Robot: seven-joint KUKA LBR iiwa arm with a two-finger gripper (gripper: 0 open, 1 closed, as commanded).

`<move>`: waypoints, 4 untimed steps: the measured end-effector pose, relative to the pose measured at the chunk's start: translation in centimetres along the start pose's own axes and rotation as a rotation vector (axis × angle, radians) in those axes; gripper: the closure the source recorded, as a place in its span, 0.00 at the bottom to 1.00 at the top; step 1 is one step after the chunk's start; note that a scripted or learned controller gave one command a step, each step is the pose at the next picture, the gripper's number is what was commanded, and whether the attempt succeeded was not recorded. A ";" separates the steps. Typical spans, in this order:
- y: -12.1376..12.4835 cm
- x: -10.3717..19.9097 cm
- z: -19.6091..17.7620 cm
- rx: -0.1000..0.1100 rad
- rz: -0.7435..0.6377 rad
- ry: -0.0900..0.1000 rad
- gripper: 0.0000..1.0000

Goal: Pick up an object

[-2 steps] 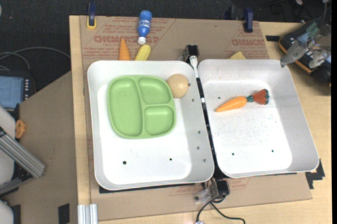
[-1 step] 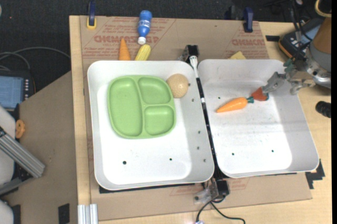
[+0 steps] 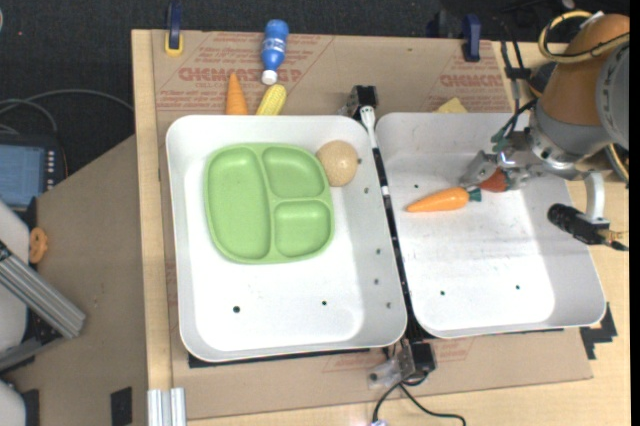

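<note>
So my gripper [image 3: 490, 172] is down in the right bin [image 3: 500, 294], up toward its 1 o'clock area, right at the green-stem end of the toy carrot [image 3: 437, 202]. Honestly can't tell how it's set from this angle, and there's something reddish tucked under it. The carrot lies flat, pointing toward 9 o'clock. Over in the left bin [image 3: 290, 314] there's a green divided plate [image 3: 268, 204] with a tan ball [image 3: 338, 161] touching its 2 o'clock edge.
</note>
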State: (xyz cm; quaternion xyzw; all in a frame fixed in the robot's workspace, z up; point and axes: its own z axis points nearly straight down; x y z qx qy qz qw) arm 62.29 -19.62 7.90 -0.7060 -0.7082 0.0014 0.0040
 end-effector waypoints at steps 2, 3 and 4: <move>-4.5 5.7 -0.6 -0.007 0.001 -0.003 1.00; -4.5 9.5 -6.5 -0.015 -0.001 -0.004 1.00; -5.1 13.8 -12.1 -0.015 -0.002 -0.003 1.00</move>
